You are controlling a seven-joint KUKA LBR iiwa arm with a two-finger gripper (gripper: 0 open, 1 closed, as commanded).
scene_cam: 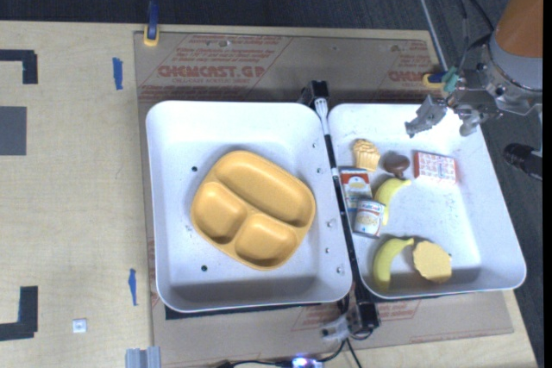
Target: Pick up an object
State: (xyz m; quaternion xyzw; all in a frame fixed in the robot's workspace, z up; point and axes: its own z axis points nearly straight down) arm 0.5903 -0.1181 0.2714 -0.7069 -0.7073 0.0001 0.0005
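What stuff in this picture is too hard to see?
- Gripper, camera view: small and blurred, so whether it is open is unclear.
- Arm: cut off by the right edge.
- Can and carton labels: too small to read.
- Banana: one end hidden behind the bread.

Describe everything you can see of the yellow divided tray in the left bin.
The yellow three-compartment plastic tray lies flat, open side up, in the middle of the left shallow white bin. It has rounded corners and looks smooth and slightly glossy: one long compartment along its upper right, two smaller ones along its lower left, split by raised ridges. It sits turned at an angle to the bin's walls. It rests on the bin floor, apart from the walls.
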